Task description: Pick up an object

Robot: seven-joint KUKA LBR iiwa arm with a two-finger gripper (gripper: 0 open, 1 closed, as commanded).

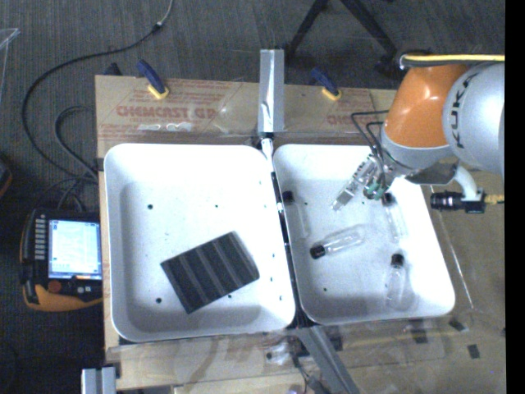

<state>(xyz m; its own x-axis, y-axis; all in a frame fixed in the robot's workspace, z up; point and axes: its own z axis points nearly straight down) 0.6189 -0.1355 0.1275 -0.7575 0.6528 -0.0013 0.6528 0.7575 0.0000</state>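
Reaching in from the right of the frame, the arm [447, 121] hangs over the upper part of the right bin [426, 302], its orange band and grey wrist covering much of what lies beneath. The gripper [361, 185] pokes out toward the lower left of the wrist; whether it is released or clenched I cannot tell, and nothing can be seen caught in it.

Three clear bottles with dark caps lie in that bin. One bottle [336, 242] rests on its side near the middle of the frame, just below the gripper. A second bottle [395, 277] lies toward the lower right corner of the bin, and a third bottle [392, 216] sits by the wrist, partly hidden. Over in the left bin [123, 318], a black ribbed block [211, 271] lies tilted, well apart from the arm.

This looks like the approach step, with no object lifted yet. The next move probably calls for lining up over the nearest bottle, descending, and closing across its narrow body, which could roll.
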